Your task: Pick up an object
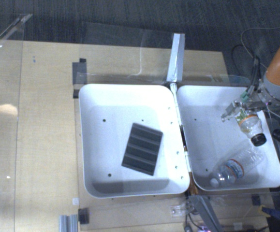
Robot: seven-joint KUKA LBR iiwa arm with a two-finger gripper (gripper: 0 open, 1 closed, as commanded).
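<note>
End effector (235,109) over the far right part of the right bin (198,129), its opening and any hold cannot be told, clear bottle (236,166) lying along that bin's near side, dark ribbed slab (142,149) flat in left bin (96,129), counter (43,129) beneath.

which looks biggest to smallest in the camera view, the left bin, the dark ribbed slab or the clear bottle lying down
1. left bin
2. dark ribbed slab
3. clear bottle, roughly as long as the slab but much slimmer; its faint edges leave some doubt
</note>
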